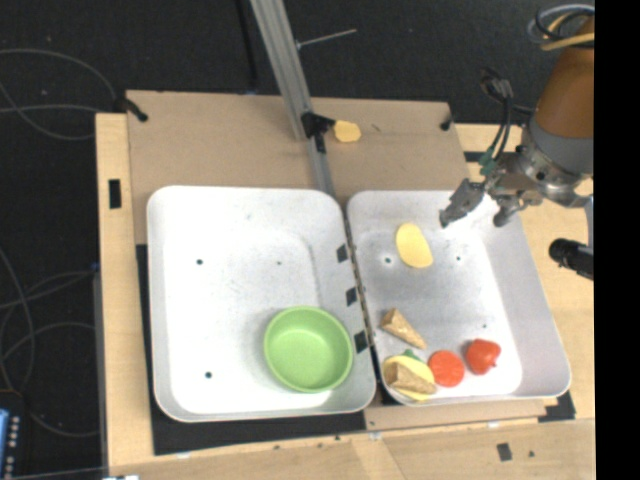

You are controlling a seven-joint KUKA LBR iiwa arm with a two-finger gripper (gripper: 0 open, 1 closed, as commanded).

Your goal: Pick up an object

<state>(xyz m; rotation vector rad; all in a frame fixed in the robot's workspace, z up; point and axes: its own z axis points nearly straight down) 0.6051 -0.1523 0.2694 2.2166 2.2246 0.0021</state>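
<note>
One yellow object (414, 245) lies just left below the apparently empty gripper (478, 208).

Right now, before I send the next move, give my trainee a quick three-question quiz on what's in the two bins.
1. True or false: the green bowl sits in the left bin.
2. Which item lies nearest the pincer? A) the yellow lemon-shaped piece B) the red tomato C) the bowl
3. Fill in: the tomato, the orange ball and the wedges cluster at the right bin's ____ edge.

Key: 1 true; 2 A; 3 near (bottom).
</note>
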